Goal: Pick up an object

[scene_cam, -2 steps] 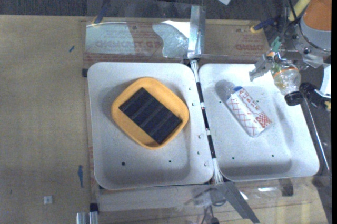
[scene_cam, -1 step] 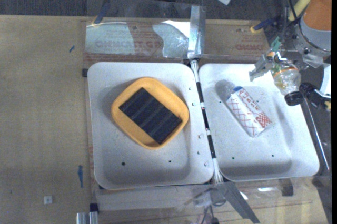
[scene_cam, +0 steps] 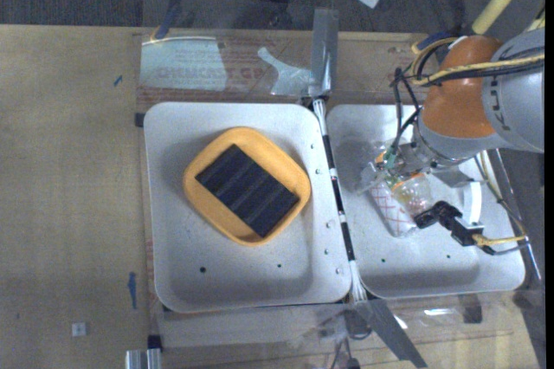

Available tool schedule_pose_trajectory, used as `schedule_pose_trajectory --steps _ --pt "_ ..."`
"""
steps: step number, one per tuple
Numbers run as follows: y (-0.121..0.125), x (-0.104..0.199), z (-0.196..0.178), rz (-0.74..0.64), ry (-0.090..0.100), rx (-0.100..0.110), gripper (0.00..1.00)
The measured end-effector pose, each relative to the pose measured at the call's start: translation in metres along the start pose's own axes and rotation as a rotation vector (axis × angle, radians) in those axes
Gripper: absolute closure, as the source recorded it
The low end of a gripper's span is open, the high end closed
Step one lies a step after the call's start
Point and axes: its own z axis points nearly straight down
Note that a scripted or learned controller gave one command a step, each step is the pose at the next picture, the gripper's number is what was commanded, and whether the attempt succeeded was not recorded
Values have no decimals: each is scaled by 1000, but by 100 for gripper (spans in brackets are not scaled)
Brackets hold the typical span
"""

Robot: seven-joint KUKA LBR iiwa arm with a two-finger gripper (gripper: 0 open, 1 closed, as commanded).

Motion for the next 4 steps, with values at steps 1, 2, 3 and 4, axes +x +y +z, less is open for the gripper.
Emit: schedule_pose_trajectory --steps 1,2,3,4 --pt "30 19 -85 -96 3 6 0" --pt "56 -26 -14 -50 1 5 0" --pt "56 -27 -14 -50 1 5 0" --pt "71 -23 7 -175 -5 -1 0"
